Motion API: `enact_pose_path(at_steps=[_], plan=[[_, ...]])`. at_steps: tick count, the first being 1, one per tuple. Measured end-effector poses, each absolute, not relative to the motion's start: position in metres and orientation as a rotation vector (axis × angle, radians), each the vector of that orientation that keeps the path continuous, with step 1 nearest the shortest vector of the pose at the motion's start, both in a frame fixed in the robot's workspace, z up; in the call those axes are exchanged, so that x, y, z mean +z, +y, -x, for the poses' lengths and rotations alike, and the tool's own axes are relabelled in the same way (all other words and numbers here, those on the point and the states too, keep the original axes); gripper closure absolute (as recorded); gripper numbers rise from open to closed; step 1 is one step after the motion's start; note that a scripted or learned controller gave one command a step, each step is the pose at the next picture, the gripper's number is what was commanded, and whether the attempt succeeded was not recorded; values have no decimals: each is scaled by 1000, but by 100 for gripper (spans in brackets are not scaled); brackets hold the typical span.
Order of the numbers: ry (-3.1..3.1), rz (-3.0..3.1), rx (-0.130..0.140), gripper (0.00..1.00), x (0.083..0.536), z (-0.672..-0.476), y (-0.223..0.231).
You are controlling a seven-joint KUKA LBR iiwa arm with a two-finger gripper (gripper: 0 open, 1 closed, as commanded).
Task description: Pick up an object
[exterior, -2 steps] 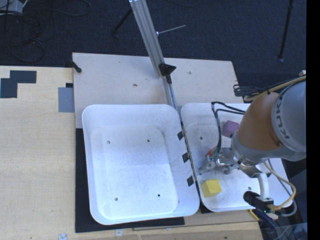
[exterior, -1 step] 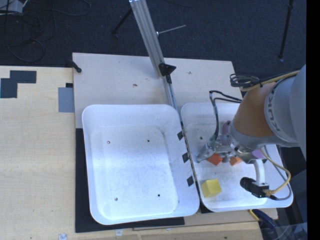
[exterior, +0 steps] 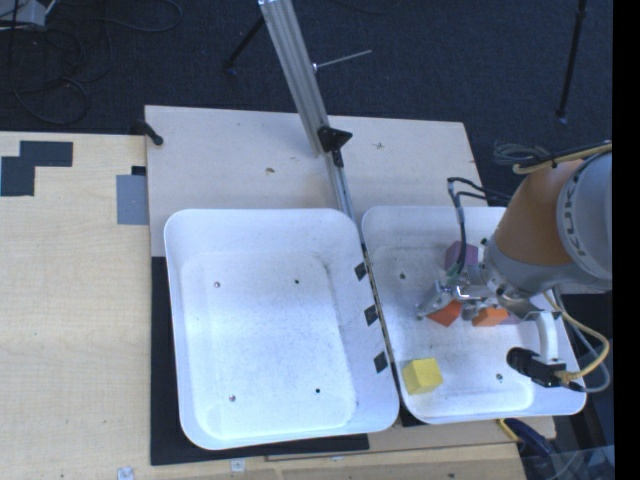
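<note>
Over right bin: arm (exterior: 545, 233) reaches in from right, gripper (exterior: 452, 296) low among objects.
Gripper fingers: state impossible to tell.
Right bin (exterior: 400, 233): orange block (exterior: 445, 313) just beside gripper; second orange block (exterior: 489, 316) near; purple object (exterior: 461, 256) behind; yellow block (exterior: 421, 375) apart, toward front.
Left bin (exterior: 262, 323): beside right bin.

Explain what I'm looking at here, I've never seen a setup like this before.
One camera looks down at a slant on a bench with two shallow white bins. The left white bin sits beside the right white bin. A grey robot arm with an orange band reaches in from the right, and its two-finger gripper is low in the right bin among small blocks: an orange block, another orange block and a purple block. A yellow cube lies apart, nearer the front. I cannot tell whether anything is held.
</note>
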State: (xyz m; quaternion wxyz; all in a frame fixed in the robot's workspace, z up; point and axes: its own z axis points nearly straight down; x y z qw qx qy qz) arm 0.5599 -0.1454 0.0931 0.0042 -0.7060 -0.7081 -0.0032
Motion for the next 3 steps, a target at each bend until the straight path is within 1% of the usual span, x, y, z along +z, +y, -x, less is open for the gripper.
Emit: enact_pose_path(at_steps=[1,2,3], plan=[[-2218,2212,-8,100,103,-559,-145],[-2230,2214,-8,100,195,-559,-62],[-2225,2210,0,100,190,-561,14]])
